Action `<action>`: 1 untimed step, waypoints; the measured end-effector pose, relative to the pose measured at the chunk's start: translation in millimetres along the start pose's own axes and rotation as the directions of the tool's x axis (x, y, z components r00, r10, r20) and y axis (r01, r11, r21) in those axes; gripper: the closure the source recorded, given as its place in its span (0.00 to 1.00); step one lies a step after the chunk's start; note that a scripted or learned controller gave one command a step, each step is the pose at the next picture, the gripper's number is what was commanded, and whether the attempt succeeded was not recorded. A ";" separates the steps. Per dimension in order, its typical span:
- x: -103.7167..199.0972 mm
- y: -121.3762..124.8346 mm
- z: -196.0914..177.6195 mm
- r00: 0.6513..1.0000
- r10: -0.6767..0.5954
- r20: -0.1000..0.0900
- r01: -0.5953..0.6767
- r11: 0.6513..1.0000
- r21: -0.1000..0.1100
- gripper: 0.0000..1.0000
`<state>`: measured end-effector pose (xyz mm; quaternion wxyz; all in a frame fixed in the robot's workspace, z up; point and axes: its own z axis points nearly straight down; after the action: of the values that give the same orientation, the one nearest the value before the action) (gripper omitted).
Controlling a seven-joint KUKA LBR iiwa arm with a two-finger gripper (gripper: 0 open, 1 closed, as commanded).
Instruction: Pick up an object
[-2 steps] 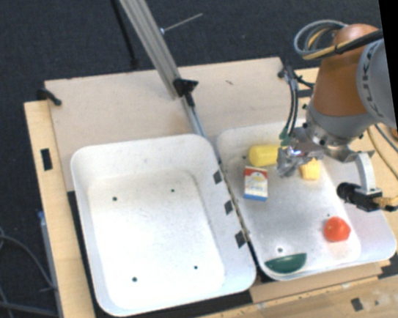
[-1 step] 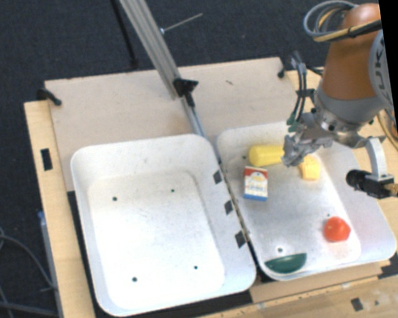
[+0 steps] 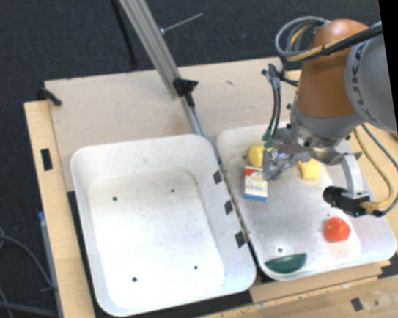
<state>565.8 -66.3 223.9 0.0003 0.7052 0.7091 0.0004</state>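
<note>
Dark floor surrounds a worktop (image 3: 124, 106); the gripper (image 3: 277, 163) is lowered beside a small carton (image 3: 255, 183), finger state unclear; closing on it seems next.

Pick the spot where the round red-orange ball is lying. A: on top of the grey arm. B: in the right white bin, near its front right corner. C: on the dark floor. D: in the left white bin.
B: the round red-orange ball rests on the floor of the right white bin, near its front right corner, beside a dark green bowl-shaped piece at the front rim.
</note>
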 end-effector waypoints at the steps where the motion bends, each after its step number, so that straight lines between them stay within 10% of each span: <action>1: 56.3 -6.4 -6.6 1.000 -0.003 -0.002 0.003 1.000 0.000 1.00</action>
<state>559.1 -10.0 230.5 -0.0006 0.7041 0.7101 0.0013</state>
